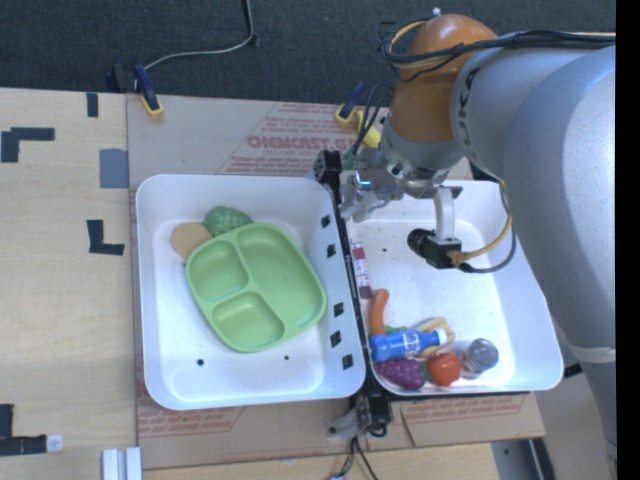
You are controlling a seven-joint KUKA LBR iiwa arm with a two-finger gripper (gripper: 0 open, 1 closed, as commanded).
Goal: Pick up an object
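The right bin (520, 298) holds a cluster of small objects at its near end: an orange carrot (378, 309), a blue bottle (406, 344), purple grapes (401, 373), a red tomato (443, 369), a silver can (482, 354) and a thin yellow piece (431, 324). My gripper (358, 198) hangs over the far left corner of the right bin, close to the divider between the bins. It is well apart from the cluster, and nothing shows in its grasp.
The left bin (160, 348) holds a green divided plate (256, 286), a green leafy toy (228, 218) and a tan round piece (188, 238). The grey arm (540, 138) covers the far right side. A black part on a cable (436, 248) hangs below the wrist.
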